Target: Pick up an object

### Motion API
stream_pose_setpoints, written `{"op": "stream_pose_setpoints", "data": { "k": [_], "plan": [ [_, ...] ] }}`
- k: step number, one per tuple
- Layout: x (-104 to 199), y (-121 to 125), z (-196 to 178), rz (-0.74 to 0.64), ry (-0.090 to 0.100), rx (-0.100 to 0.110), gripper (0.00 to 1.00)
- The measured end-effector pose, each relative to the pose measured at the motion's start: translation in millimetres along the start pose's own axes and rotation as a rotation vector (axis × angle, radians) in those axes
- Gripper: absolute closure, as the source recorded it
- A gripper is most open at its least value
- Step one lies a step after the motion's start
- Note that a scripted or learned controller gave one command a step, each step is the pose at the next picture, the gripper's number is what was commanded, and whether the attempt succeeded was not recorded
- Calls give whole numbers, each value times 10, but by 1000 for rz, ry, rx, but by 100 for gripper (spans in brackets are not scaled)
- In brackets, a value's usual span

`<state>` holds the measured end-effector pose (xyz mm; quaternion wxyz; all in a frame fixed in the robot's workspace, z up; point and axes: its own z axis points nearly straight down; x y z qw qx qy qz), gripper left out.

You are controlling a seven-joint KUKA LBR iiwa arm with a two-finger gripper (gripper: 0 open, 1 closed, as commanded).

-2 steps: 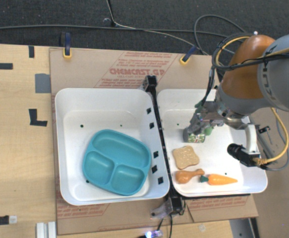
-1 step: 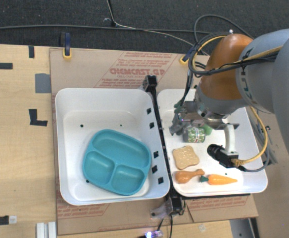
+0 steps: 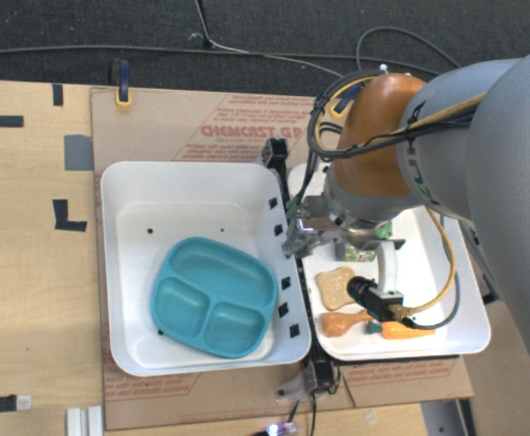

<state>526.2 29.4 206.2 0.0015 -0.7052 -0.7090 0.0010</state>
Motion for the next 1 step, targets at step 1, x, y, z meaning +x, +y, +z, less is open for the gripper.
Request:
{"op": "stream_pose_setpoints", "data": {
  "k": [1],
  "plan": [
    [444,-191,-23,-1,0,0,100]
  ]
}}
